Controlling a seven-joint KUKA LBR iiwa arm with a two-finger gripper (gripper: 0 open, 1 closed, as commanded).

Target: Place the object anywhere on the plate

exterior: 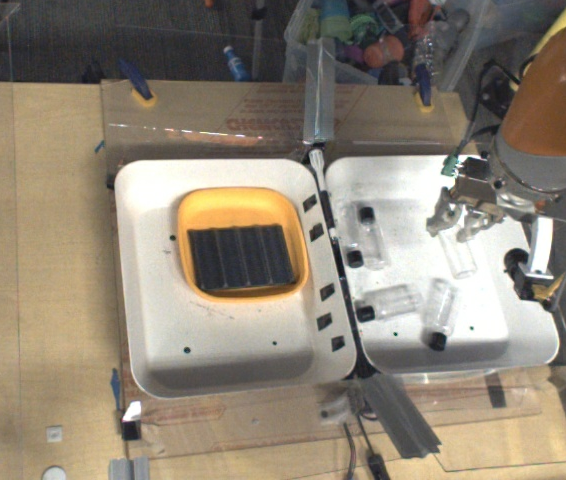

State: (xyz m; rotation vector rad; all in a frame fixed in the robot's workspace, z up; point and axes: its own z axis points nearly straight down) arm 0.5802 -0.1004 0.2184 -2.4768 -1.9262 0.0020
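Jaws spread and holding nothing, my gripper (460, 218) hangs over the right bin (523, 340) at the frame's right while the clear bottles (441, 311) lie below and the yellow plate (240, 242) at left waits, so everything's left.

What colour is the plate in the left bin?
Orange-yellow, the plate carries a dark ribbed slab on it, as the camera view shows.
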